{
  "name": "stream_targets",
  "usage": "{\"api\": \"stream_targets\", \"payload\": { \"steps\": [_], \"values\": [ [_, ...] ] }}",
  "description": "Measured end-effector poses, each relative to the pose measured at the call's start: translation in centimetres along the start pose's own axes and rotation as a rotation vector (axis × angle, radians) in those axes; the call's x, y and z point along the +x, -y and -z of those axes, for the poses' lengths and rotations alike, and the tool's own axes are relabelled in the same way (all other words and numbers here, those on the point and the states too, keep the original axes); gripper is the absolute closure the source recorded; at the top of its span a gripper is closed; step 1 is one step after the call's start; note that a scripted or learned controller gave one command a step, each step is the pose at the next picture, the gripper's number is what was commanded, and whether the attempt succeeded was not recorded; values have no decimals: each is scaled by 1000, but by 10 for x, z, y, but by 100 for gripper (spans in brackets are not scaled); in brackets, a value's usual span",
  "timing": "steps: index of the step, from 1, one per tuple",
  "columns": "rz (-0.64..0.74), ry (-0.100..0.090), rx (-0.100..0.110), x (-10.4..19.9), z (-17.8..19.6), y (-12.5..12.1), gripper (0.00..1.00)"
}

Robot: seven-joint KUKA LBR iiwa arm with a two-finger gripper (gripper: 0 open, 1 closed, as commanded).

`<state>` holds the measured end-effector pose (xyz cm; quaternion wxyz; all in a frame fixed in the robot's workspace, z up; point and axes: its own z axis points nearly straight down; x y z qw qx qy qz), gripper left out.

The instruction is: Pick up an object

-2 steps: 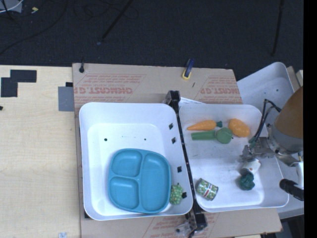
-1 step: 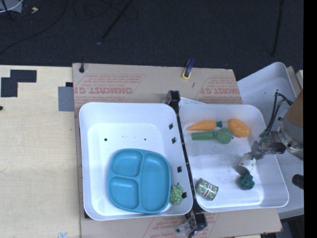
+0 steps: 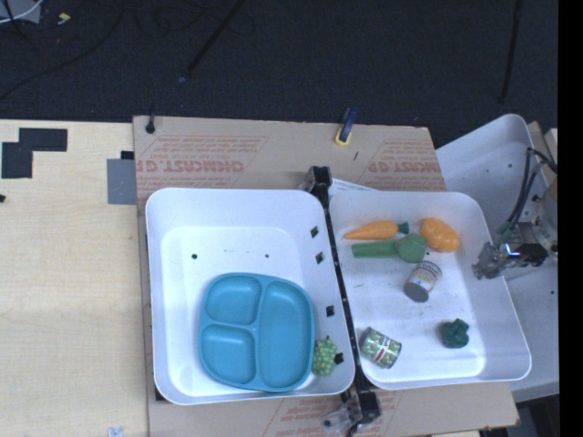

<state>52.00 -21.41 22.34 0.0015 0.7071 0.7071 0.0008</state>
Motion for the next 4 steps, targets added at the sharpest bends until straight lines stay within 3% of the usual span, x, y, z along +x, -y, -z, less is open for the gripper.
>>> {"api": "stream_targets", "payload": {
  "steps": [1, 3, 4],
  "values": [
    [2, -3, 6, 42, 0, 6, 100],
    [5, -4, 7, 157, 13, 28, 100],
    [-1, -1, 6, 146, 9, 20, 100]
  ]
}}
